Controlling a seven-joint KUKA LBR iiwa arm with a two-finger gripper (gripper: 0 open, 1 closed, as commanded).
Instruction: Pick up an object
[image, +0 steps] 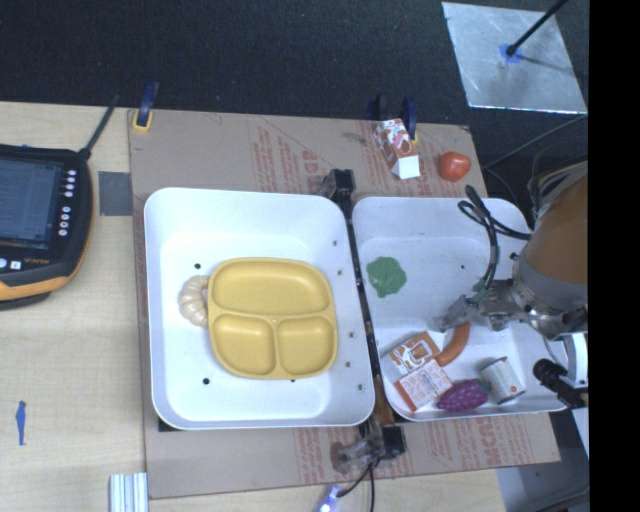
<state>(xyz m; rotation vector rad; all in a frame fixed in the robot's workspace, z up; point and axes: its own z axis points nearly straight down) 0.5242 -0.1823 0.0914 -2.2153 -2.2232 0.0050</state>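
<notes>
Purple grapes (462, 396) are lying at 6 o'clock in the right bin (425, 222), beside cartons (418, 372), a can (501, 380) and a sausage (455, 343). Hand (478, 308) is hovering over the sausage; grip state indeterminable. Crowding is risking a glancing miss. Green piece (386, 275) is sitting apart at 11 o'clock.

Arm (558, 250) reaches in from right, orange band up, wrist angled down-left. Claw (462, 315) low, fingers not resolvable from this angle.

Yellow tray (271, 317), green blob (386, 275), purple grapes (462, 397), white bins (170, 300).
</notes>
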